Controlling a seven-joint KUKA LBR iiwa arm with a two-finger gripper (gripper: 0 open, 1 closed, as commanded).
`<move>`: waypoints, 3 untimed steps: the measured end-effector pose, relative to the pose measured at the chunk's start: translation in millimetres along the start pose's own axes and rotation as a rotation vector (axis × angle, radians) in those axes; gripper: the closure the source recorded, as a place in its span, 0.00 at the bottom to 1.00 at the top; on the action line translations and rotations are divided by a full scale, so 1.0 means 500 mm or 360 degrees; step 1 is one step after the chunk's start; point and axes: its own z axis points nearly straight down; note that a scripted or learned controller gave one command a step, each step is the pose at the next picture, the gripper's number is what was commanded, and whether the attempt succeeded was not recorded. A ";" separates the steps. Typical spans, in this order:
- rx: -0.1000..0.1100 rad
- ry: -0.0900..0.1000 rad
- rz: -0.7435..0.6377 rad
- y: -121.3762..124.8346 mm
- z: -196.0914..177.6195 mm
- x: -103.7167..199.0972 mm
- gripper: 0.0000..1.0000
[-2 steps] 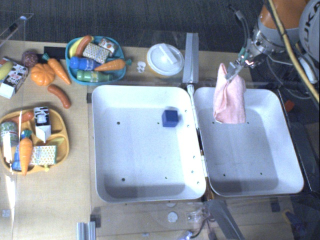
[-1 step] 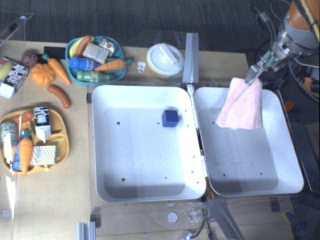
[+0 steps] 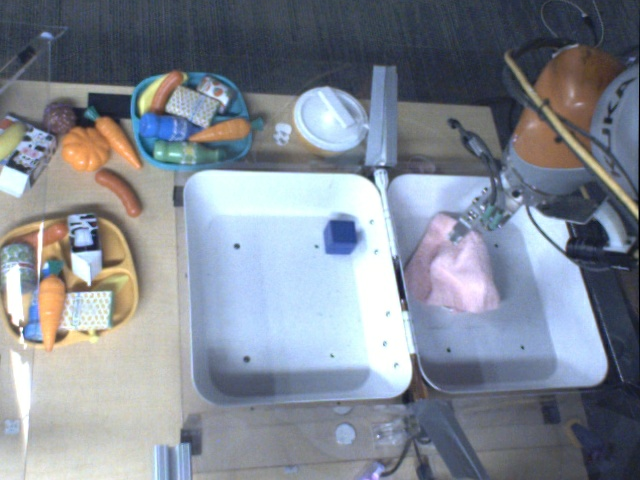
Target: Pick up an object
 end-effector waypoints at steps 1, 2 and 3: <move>-0.0003 -0.0004 0.0337 0.080 -0.087 -0.036 1.00; -0.0001 -0.0002 0.0224 0.071 -0.028 -0.033 1.00; -0.0004 -0.0007 0.0050 0.056 -0.016 -0.112 1.00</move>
